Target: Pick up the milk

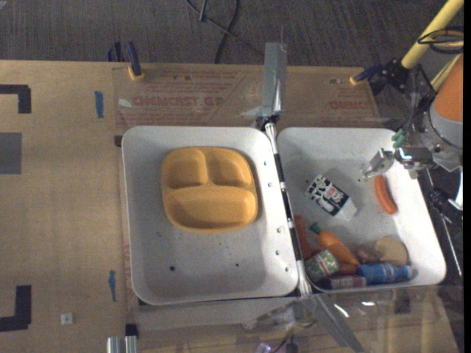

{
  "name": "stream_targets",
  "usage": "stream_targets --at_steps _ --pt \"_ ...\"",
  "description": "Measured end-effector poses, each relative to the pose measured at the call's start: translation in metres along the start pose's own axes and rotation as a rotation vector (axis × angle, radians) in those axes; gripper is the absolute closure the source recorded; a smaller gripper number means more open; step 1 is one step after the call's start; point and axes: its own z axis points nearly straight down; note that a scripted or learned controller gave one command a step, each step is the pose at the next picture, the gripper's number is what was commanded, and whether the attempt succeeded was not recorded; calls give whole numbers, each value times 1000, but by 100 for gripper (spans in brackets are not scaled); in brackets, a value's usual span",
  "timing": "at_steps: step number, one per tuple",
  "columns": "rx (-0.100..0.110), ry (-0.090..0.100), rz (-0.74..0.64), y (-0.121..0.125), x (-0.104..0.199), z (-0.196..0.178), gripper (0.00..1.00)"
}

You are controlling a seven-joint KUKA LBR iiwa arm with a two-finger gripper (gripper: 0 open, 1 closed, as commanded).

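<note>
Bench (66, 197), two bins | milk (329, 195): cow-spot print, wording unreadable | cardboard print illegible

Legible text was limited. Faint reddish printed lettering ran across the cardboard sheet (193, 100) lying on the counter (59, 219) behind the left bin (140, 271); the characters were too washed out to be read with certainty. A second patch of similar reddish print stood on the cardboard (346, 103) behind the right bin (434, 263) and was likewise unreadable. The milk carton (330, 195) carried a black-and-white cow-spot pattern with a small red mark on its face, but no word could be resolved. The labels on the bottle (384, 273) and the can (321, 264) were too small to read.
</note>
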Motion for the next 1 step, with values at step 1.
stream_targets --at_steps 1 --pt "-6 -1 91 61 77 112 0"
